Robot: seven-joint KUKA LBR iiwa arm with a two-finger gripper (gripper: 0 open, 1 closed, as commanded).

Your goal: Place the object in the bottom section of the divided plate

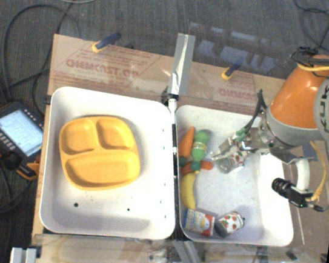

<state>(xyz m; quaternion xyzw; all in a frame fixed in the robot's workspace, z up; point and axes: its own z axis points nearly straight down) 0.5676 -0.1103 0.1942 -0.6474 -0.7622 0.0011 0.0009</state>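
A yellow divided plate (100,151) lies in the left bin (56,200), with two small sections at its far side and one large section at its near side. My gripper (229,155) hangs over the right bin (273,227), just right of a cluster of toy food: a carrot (187,141), a green piece (199,146), a small red piece (207,164) and a yellow banana (188,190). Nothing shows between the fingers from this angle.
A red-and-white carton (199,221) and a small strawberry-print can (230,222) lie at the right bin's near edge. A metal divider post (180,69) stands between the bins at the back. A black teach pendant (11,132) sits left of the bench.
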